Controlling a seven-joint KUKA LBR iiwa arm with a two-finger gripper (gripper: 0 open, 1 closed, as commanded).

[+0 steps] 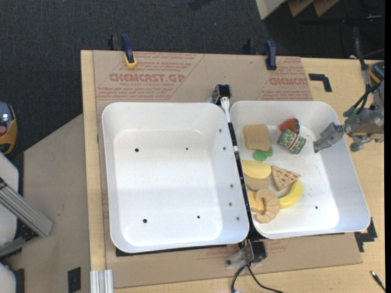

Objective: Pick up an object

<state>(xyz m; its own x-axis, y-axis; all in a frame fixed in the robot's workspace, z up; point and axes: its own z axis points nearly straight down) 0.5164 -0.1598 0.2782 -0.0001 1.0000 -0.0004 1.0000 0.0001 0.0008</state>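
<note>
Two white bins (165, 112), gripper (330, 136) over right.

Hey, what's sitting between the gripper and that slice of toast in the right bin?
In the camera view, the green-labelled can with a red piece against it lies between the gripper and the toast.

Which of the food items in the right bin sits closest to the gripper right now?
The green-and-white can, with a red piece against its top. It lies just left of the gripper; the other food clusters farther left, near the divider.
</note>
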